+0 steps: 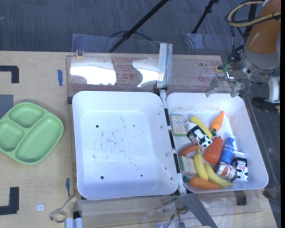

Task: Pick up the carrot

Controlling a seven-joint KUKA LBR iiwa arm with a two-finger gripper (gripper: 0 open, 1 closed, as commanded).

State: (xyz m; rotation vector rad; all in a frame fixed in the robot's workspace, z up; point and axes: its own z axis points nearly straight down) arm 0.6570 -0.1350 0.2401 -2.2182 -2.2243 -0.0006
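orange band [263,38], yellow cable [249,9]; grey claw [224,87]

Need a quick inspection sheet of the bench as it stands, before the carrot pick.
Surface: pale wooden bench bearing two shallow white bins; the left bin shows only faint scuff marks on its floor.
Job's things: small orange carrot with a green tip lying in the right bin, at the far edge of the pile.
Clutter: yellow corn cob, yellow bananas, blue bottle, black-and-white cow toy, all crowded together.
Grippers: two-finger gripper above the right bin's far rim, clear of the toys; finger state unclear.
Cables: yellow cable looping beside the arm.
Surroundings: green three-compartment plate left of the bins; blue tape marks.
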